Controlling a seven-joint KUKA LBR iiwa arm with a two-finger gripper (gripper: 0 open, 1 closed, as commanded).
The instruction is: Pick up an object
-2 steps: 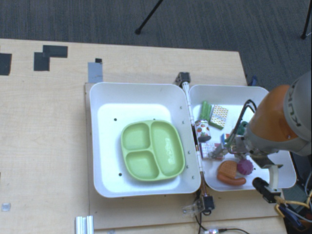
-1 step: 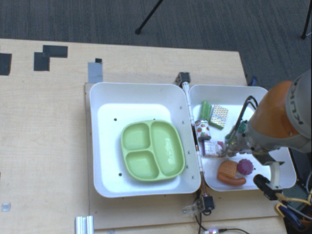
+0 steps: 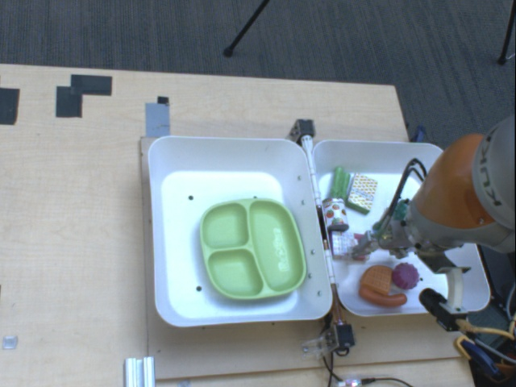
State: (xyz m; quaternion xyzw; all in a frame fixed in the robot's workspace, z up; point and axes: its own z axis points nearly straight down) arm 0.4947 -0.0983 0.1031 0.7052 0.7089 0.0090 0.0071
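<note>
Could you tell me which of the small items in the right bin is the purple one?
It is the round purple item near the bin's lower edge, touching the orange piece. The others are green, orange, or patterned.

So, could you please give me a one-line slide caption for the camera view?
KUKA arm reaches over the right bin of small items; a green divided plate sits in the left bin.

The big grey and orange arm [image 3: 468, 196] runs off the right edge and covers part of the right bin [image 3: 379, 153], and the small things under it look too blurry to name
</note>
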